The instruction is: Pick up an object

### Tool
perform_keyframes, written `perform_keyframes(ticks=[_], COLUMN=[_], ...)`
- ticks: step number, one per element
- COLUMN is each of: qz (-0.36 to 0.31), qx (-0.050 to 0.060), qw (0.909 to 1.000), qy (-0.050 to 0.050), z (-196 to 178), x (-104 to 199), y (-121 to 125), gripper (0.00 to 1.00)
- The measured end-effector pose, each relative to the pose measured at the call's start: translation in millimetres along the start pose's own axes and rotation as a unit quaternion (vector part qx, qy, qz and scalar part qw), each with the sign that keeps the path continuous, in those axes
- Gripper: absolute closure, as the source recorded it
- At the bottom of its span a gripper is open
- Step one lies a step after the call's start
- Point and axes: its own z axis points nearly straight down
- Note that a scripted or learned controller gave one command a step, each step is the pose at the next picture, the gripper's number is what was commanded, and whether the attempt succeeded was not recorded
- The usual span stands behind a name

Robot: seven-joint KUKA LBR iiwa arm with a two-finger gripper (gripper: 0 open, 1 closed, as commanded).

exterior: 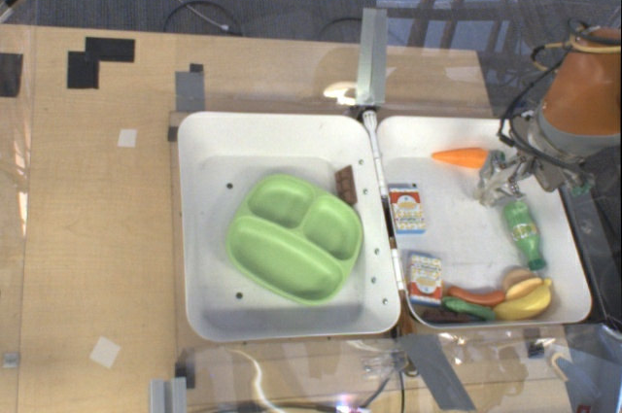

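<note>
Metal gripper, open or closed I cannot tell, hangs between tapered carrot and green plastic bottle.

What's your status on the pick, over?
End effector low in right bin, nothing visibly held. Carrot just beside it, green bottle below. Nothing blocking either.

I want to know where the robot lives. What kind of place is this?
Probably a robot lab for practising picking things up. A grey arm with a pincer reaches over two white bins on a wooden bench, with toy food like a carrot and banana.
</note>
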Motion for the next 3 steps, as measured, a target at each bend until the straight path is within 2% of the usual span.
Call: perform_keyframes(ticks=[1,2,3], qz=[0.000,-0.028,-0.029], qx=[0.000,-0.003,0.001], qw=[1.0000,0.9996,0.9996], qy=[0.000,0.006,0.000], z=[0.7,12.8,-1.5], x=[0.3,36.4,30.8], y=[0.2,9.5,8.4], gripper=[0.00,0.00,1.00])
